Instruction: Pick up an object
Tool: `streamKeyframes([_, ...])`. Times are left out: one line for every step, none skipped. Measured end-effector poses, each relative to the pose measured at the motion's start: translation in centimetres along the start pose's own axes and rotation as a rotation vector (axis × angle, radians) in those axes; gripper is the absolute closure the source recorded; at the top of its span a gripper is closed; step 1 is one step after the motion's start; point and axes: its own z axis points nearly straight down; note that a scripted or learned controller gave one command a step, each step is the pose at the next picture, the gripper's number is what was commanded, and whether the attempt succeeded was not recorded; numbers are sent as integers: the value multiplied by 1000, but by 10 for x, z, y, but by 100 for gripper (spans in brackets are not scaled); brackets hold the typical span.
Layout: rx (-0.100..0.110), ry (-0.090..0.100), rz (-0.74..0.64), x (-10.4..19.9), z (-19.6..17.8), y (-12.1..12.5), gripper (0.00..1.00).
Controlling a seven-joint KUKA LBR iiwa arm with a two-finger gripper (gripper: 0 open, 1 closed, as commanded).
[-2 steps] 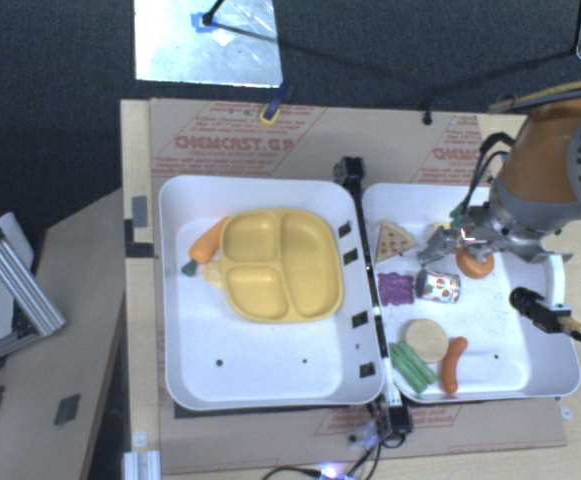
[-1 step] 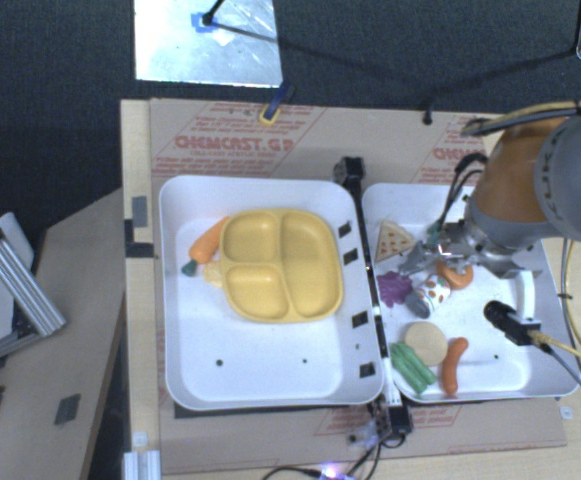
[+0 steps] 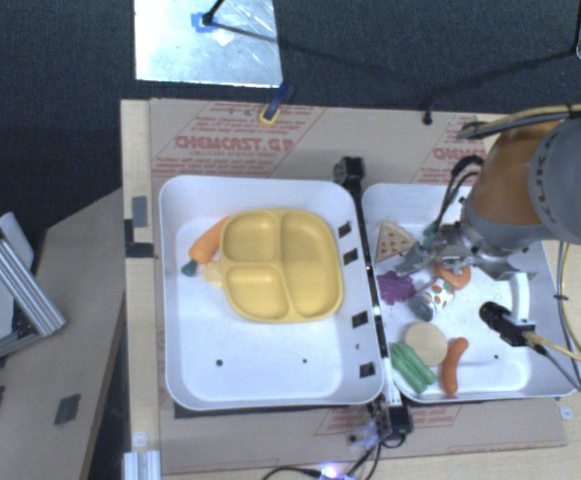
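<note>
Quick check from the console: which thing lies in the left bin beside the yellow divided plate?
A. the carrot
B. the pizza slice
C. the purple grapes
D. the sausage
A: the carrot lies against the left edge of the yellow plate in the left bin; the other three foods are in the right bin.

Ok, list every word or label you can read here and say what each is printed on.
"CHEMCAST GP" in red print, repeated on the brown protective sheet under the bins.
The smaller red print beneath it, and the copies along the sheet's other edges, are too blurred to read.
</note>
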Motion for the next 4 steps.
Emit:
streamKeyframes([-14, -8, 1, -3, -14, 3, 100])
streamKeyframes([-1, -1, 2, -12, -71, -1, 100])
streamKeyframes([-3, -1, -4, -3, -120, 4, 100])
streamKeyframes([1, 0, -3, -3, -137, 5, 100])
